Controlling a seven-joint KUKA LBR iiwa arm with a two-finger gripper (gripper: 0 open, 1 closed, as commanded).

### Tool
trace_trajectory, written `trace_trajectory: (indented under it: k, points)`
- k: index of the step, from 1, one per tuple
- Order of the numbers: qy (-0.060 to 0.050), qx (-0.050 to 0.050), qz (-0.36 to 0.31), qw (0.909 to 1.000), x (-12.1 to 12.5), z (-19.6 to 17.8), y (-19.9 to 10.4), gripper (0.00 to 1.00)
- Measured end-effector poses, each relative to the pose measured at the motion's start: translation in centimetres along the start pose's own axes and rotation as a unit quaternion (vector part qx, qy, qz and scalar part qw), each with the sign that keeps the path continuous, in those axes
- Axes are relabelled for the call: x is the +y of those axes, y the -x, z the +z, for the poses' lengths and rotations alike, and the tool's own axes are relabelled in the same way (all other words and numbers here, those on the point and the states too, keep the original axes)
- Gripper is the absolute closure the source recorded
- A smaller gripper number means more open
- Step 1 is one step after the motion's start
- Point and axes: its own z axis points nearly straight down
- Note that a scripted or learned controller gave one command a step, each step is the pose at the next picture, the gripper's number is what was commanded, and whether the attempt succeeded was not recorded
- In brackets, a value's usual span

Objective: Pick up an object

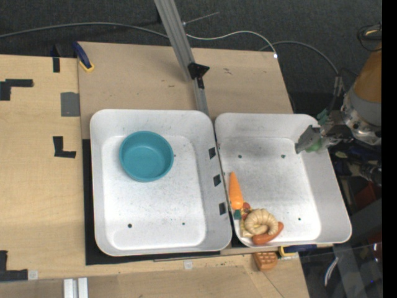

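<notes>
The right bin [279, 135] holds a small pile at its near left corner: an orange carrot [236, 191], a pale tan croissant-shaped piece [257, 221] and a reddish sausage [270, 233] lying against it. A teal bowl [146, 156] sits upright in the far left part of the left bin [155, 228]. My gripper [310, 141] hangs over the far right edge of the right bin, well apart from the pile, with nothing visibly held. The arm's orange band [372, 79] shows at the right edge of the view.
A grey metal pole [180, 36] slants down from the top and ends at the far rim between the bins. Cables run across the dark floor behind the bench. A small orange block [265, 261] lies just outside the right bin's near edge.
</notes>
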Motion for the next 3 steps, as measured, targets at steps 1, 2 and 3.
trace_trajectory:
  k: [1, 2, 3]
  points:
    - [-0.002, 0.002, -0.003, 1.0000, 2.1, -0.3, -5.8, 1.00]
    - [-0.003, 0.002, -0.002, 1.0000, 4.5, 0.7, -10.9, 1.00]
    - [-0.003, 0.001, -0.003, 1.0000, 5.8, 2.0, -16.6, 1.00]
